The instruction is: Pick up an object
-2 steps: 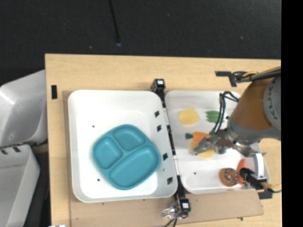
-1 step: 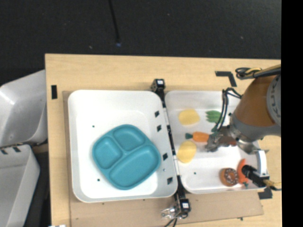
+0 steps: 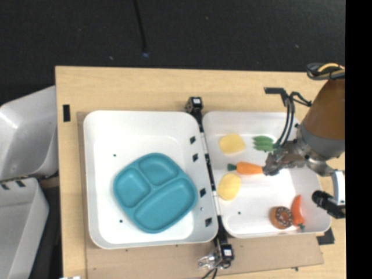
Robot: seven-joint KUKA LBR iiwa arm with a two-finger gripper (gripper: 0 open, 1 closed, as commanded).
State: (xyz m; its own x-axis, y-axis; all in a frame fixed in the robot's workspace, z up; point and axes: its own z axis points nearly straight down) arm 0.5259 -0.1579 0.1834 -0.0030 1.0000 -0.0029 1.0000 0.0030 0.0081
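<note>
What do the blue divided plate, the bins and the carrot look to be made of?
Blue divided plate: likely molded plastic, a smooth uniform teal with soft rounded compartment ridges. White bins: probably thin plastic, with glossy walls and rounded corners. Carrot: looks like a toy, plastic or rubber, flat saturated orange; too small to tell which.

The arm (image 3: 325,118) enters from three o'clock, its grey body topped by the orange band, and angles down toward nine o'clock. The wrist sits low at the arm's eight o'clock side, with dark cables looping over it from twelve o'clock. The gripper (image 3: 272,166) points toward nine o'clock, small and dark at the wrist's end.
</note>
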